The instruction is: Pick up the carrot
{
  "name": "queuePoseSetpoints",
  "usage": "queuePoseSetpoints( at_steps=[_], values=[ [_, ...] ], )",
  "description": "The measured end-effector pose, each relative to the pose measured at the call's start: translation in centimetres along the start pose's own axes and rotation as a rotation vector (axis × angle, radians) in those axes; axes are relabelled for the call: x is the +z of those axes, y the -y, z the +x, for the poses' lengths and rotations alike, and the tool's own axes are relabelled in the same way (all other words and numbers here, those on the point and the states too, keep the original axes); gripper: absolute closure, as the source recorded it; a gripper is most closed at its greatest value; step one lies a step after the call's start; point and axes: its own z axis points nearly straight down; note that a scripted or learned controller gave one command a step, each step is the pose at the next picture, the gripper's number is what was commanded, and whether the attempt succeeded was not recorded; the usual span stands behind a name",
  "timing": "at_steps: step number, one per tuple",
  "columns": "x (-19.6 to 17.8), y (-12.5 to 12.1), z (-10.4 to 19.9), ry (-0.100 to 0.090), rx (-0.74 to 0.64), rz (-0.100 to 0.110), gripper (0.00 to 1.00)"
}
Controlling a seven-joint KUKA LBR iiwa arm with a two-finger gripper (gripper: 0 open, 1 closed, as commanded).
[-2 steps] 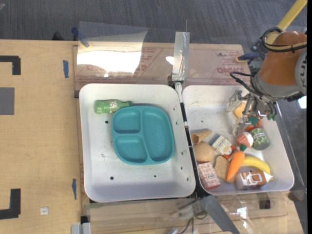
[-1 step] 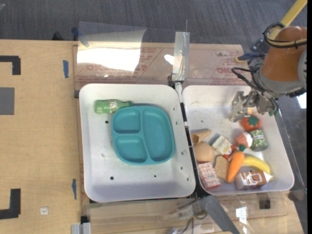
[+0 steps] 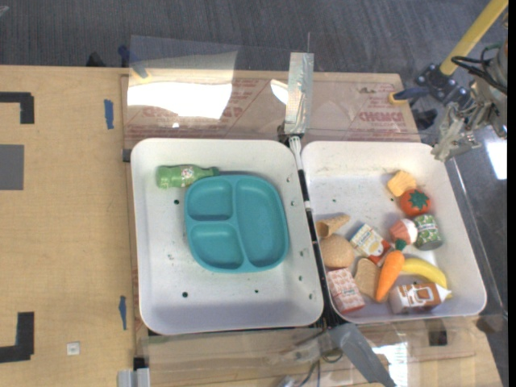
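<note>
At the near edge of the right bin (image 3: 476, 293) stand a small brown-and-white carton (image 3: 416, 297) and a red-and-white packet (image 3: 345, 289). The carrot (image 3: 389, 270) lies just beyond them, orange with a green top, tilted, leaning between a round cookie (image 3: 368, 276) on its left and a yellow banana (image 3: 425, 272) on its right. A little farther sit a tan biscuit (image 3: 339, 252), a small white box (image 3: 367, 238), a red-and-white radish-like piece (image 3: 402, 232) and a green can (image 3: 427, 231). Beyond those come a red tomato (image 3: 415, 202) and an orange chunk (image 3: 401, 184). In the left bin (image 3: 153, 280) a teal divided plate (image 3: 236, 222) takes the middle, with a green bottle (image 3: 185, 176) on its side at the far left corner. The pincer (image 3: 453, 139) hangs over the table at the far right, outside the right bin's corner and well apart from the carrot; I cannot tell how it is set.
</note>
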Motion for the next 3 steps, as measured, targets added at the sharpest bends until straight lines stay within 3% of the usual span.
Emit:
queuePoseSetpoints(
  at_steps=[1,2,3],
  values=[
    [-9.4,0.2,-1.6,0.0,0.013,-0.002,1.0],
    [-15.8,0.2,-1.6,-0.003,-0.183,-0.004,1.0],
    [-6.2,0.0,-1.4,-0.018,-0.281,-0.017,1.0]
  ],
)
